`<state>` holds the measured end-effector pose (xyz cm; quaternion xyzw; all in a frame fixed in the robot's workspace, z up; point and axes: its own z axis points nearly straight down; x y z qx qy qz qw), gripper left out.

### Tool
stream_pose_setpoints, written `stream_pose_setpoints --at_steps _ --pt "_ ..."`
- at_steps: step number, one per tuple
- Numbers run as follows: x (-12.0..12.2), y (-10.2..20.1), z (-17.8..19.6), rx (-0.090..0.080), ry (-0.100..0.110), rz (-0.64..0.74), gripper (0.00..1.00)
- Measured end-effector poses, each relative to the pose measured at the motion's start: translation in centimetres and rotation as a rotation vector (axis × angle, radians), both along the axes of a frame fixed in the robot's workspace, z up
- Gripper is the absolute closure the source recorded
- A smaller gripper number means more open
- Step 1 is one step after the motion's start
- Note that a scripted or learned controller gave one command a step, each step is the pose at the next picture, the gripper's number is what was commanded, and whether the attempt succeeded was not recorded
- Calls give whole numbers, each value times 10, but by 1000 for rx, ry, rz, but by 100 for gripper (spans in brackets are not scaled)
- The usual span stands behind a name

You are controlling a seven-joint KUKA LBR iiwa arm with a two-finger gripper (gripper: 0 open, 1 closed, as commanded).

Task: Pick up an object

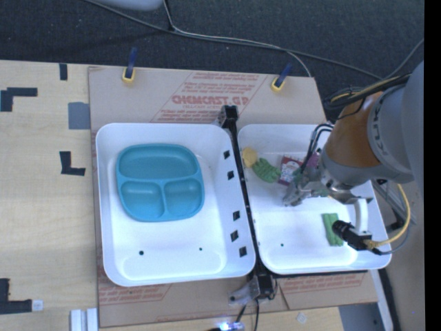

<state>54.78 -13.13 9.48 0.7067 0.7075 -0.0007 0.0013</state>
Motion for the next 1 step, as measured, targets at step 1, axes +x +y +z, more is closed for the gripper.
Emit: stream_pose_setpoints --at_steps 1 --pt "1 8 50 3 -1 1 100"
